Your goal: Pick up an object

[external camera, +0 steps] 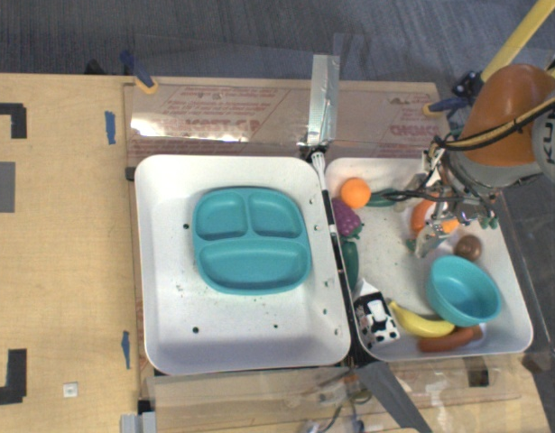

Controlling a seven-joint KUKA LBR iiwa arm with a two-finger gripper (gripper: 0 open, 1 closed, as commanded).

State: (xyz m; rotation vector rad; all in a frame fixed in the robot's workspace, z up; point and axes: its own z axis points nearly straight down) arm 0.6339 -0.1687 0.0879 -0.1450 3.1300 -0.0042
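Two white bins were seen side by side on the bench. The left bin (160, 269) lay well to the gripper's left and held a teal divided plate (252, 240), three compartments, flat on the bin floor. The right bin (512, 287) was the one the arm (510, 115) was reaching into, grey wrist under an orange band, entering from the right.

The gripper (438, 233) was positioned low over the right bin's upper-middle area. Finger state could not be told: the tips were lost in cable and bracket clutter. An orange-red object (423, 215) was seen right at the gripper, touching or just behind it; whether it was gripped could not be told.

Objects, placed relative to the gripper:
- Teal bowl (464, 290): just below, slightly right, upright.
- Yellow banana (423, 321): further below, lying against the bowl's lower-left edge.
- Red-brown sausage-shaped item (457, 337): below the banana, at the bin's near wall.
- Black-and-white toy (377, 317): below-left, at the bin's near left corner.
- Dark green item (350, 258): left, along the divider wall.
- Purple grapes (346, 218): left, beside the divider.
- Orange ball (355, 192): upper left, touching the grapes.
- Small brown round item (468, 246): just right, near the bowl rim.
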